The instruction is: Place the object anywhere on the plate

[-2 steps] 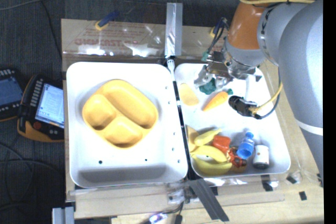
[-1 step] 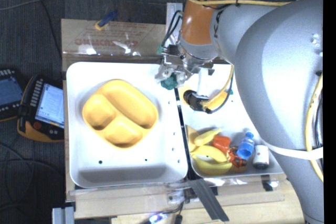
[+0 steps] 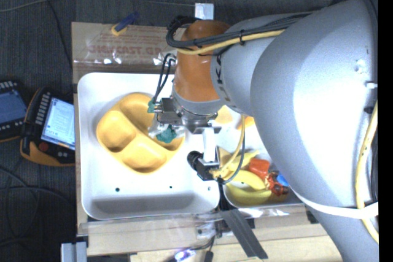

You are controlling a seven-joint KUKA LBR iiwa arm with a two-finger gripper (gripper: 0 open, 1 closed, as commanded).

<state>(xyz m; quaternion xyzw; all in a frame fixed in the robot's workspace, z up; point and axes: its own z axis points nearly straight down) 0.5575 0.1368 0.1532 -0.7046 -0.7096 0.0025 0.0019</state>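
A yellow plate point(image 3: 126, 132) with several hollow sections lies in the left white bin point(image 3: 92, 193). My gripper point(image 3: 168, 129) hangs over the plate's right edge, under the orange wrist band and the grey arm. A small teal object point(image 3: 165, 136) shows right at the gripper's tip, above the plate's right section. The wrist hides whether the object is gripped or rests on the plate.
The right bin point(image 3: 228, 194) holds a yellow banana-like toy point(image 3: 249, 183), an orange piece point(image 3: 260, 166) and a blue bit, mostly under the arm. Cardboard point(image 3: 116, 49) lies behind the left bin. A handheld controller point(image 3: 52, 129) sits on the floor at left.
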